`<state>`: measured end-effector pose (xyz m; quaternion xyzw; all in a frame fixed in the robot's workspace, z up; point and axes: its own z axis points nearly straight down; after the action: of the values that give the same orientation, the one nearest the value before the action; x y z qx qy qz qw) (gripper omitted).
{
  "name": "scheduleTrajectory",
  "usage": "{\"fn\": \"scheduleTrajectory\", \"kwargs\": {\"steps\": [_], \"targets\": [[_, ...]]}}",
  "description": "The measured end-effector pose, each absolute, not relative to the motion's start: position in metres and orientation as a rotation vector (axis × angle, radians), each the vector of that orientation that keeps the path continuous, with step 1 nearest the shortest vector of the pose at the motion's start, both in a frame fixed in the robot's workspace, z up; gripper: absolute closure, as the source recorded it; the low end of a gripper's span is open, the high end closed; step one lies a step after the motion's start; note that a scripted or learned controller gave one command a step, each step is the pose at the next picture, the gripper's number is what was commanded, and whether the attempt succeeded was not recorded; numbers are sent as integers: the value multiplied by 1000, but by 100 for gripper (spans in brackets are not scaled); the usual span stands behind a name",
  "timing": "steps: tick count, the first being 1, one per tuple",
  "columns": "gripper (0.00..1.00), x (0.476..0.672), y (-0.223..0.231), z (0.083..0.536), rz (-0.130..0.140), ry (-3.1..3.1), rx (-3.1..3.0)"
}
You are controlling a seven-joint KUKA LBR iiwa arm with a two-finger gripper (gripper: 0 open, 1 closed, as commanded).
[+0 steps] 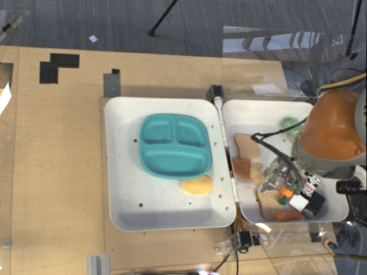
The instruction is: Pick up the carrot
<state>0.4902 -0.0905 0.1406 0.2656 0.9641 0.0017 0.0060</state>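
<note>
Worktop [57, 171] carries two white bins. Left bin [123, 211]: teal divided plate [175, 145], yellow piece [196, 185] at its near edge. Right bin [338, 211]: crowded food items, arm low over them. Risk: clutter near target, jaws may catch neighbour. Gripper [281, 182] jaws' state: cannot tell. Carrot [287, 216] lies at near edge, just near-right of jaws.

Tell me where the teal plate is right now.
The teal plate lies in the left bin, roughly centred, with a yellow piece touching its near right corner.
</note>
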Motion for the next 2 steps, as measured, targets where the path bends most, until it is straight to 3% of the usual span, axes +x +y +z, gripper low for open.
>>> {"fn": "scheduleTrajectory", "kwargs": {"steps": [1, 2], "targets": [[100, 525, -102, 144, 3, 3009, 862], [100, 490, -135, 115, -1, 3126, 169]]}}
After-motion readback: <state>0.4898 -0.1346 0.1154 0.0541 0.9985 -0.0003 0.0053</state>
